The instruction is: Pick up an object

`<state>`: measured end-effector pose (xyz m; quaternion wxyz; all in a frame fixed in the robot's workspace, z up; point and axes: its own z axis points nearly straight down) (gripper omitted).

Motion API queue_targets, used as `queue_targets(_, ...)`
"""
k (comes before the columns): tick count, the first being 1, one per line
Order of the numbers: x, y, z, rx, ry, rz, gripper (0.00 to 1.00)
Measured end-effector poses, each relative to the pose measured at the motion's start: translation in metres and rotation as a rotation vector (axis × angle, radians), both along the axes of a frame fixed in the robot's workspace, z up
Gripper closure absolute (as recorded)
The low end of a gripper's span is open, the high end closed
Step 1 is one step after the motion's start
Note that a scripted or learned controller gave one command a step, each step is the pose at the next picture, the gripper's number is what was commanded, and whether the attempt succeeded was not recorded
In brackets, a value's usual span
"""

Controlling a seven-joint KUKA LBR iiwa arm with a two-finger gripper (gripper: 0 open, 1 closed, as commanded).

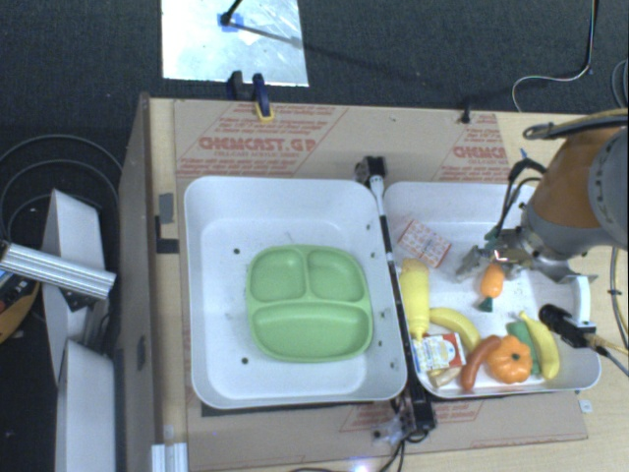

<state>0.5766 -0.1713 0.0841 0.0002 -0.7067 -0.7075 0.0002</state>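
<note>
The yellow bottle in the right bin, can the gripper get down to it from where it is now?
Probably yes. The yellow bottle lies uncovered beside the bin's left wall, a banana touching only its lower end. The gripper hangs over the same bin near a small carrot, with bare floor between.

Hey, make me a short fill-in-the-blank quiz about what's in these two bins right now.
1. The green tray lies in the ____ bin.
2. The tray has ____ compartments.
3. The end effector is over the ____ bin, by a small carrot.
4. The mustard bottle beside the banana is coloured ____.

Missing words: left; three; right; yellow
</note>
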Motion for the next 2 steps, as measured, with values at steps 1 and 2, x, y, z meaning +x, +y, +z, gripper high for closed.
queue_targets(1,-0.019,0.006,0.000,0.000,0.001,0.000,0.00)
queue_targets(2,-0.017,0.006,0.011,0.000,-0.004,0.001,1.00)
